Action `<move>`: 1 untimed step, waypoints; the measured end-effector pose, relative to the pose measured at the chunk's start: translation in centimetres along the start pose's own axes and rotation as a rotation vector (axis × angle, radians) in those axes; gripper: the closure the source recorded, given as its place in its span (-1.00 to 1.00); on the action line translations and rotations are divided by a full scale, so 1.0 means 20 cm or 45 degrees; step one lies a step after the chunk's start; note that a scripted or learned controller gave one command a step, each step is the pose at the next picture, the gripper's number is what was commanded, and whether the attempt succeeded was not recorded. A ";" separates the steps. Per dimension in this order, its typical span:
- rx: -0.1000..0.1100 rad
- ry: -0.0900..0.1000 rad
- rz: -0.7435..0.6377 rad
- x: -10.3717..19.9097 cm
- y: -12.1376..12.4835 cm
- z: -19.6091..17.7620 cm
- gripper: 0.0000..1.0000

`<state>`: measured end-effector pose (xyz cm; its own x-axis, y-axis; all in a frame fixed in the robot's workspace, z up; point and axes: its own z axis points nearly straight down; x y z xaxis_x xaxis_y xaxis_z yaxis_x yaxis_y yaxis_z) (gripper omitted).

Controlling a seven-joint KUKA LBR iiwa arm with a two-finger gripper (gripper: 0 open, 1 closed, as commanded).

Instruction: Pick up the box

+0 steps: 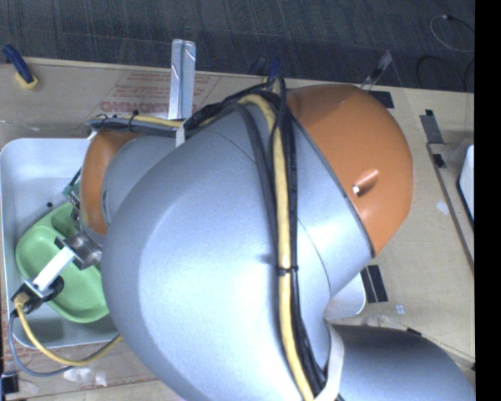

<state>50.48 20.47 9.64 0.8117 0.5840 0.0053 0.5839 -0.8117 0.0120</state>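
We are looking down at the big grey arm, which is covering most of the bench. It is reaching into the left white bin, over a green bowl shape (a yellow cable is looping below it). The gripper is hiding under the arm, so we cannot tell its state. We are not finding the box, so we cannot tell which way it is lying from the gripper.
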 end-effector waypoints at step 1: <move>-0.003 0.013 -0.005 0.02 0.01 -0.06 1.00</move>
<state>50.83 20.61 10.78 0.8091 0.5874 0.0154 0.5873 -0.8093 0.0143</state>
